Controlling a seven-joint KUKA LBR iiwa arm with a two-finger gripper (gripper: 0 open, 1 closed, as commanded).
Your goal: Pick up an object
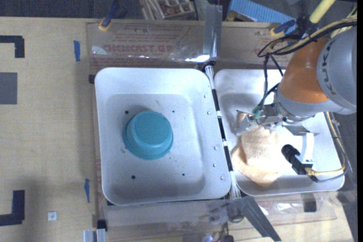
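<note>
A blue bowl (148, 134) is seen upside down near the middle of the left bin (108, 88), well apart from every wall, so that only its rounded base and smooth sides are offered from above; it is judged a poor thing for two fingers to close on as it lies. Between the two bins a narrow seam is formed by their touching rims. In the right bin (227, 85) a tan cloth (258, 158) is spread crumpled over the floor toward the near corner, its folds raised enough that a pinch from above is judged possible. The cloth is taken to be the likeliest object of the task, since the gripper (256, 119) is brought low over its far edge, just beside or touching the fabric; which of the two cannot be told. The arm (317, 73) is reached in from the right, its orange band set above the wrist, and much of the bin is covered by it. How the jaws stand cannot be told, and no grasp is claimed.
</note>
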